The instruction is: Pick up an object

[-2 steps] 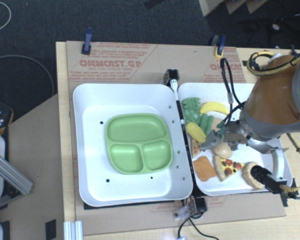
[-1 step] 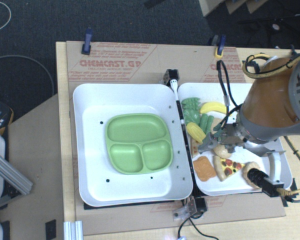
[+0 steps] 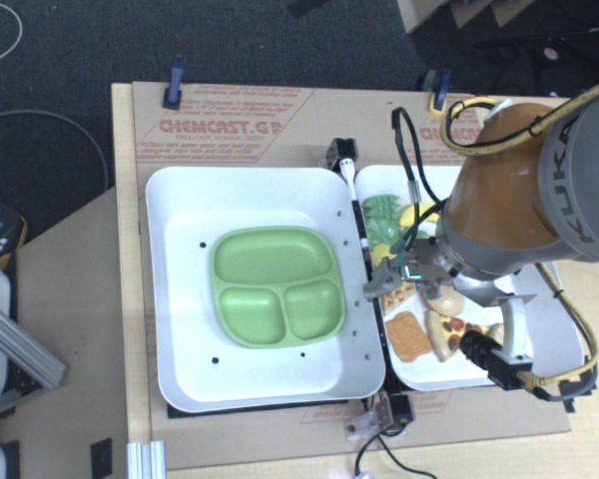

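Gripper (image 3: 404, 279) is hovering low over the toy food (image 3: 411, 335) in the right bin (image 3: 539, 362); nothing lifted yet, grasp pending.

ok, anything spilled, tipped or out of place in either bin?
Nothing stands out. The green divided tray lies flat in the left bin. The toy food, like the toast piece, sits in the right bin under the arm; part of that pile is hidden.

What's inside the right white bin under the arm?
In the right white bin: a green leafy toy, a brown toast-like piece. The grey arm covers the rest.
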Controlling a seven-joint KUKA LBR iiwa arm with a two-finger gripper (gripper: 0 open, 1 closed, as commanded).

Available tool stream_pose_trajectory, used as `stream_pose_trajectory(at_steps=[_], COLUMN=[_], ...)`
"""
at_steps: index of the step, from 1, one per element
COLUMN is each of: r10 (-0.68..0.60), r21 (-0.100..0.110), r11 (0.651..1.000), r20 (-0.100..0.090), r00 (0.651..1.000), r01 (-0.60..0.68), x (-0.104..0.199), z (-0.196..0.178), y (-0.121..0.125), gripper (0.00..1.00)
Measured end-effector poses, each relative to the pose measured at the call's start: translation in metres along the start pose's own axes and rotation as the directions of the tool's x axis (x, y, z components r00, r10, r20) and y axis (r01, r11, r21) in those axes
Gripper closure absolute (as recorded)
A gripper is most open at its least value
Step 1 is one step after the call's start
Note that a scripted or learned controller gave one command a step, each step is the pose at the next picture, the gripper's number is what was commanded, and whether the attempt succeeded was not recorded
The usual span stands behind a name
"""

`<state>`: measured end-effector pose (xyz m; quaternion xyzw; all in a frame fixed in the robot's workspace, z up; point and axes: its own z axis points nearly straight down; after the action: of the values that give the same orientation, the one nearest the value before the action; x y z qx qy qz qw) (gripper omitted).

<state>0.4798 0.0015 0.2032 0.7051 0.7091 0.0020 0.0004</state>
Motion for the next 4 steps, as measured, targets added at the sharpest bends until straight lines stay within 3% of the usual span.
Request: stream_pose_trajectory(at_steps=[1, 2, 3, 4], r10=[0.005, -0.002, 0.011, 0.000], r21=[-0.001, -0.017, 0.012, 0.012], r11=[1.000, 1.000, 1.000, 1.000], r20=[0.003, -0.003, 0.004, 0.001], r00=[1.000, 1.000, 1.000, 1.000], r01=[-0.005, 0.002, -0.011, 0.000], x=[-0.003, 0.048, 0.011, 0.071], z=[-0.010, -0.181, -0.100, -0.046], y=[0.000, 0.002, -0.001, -0.002], gripper=[1.00, 1.00, 1.00, 1.00])
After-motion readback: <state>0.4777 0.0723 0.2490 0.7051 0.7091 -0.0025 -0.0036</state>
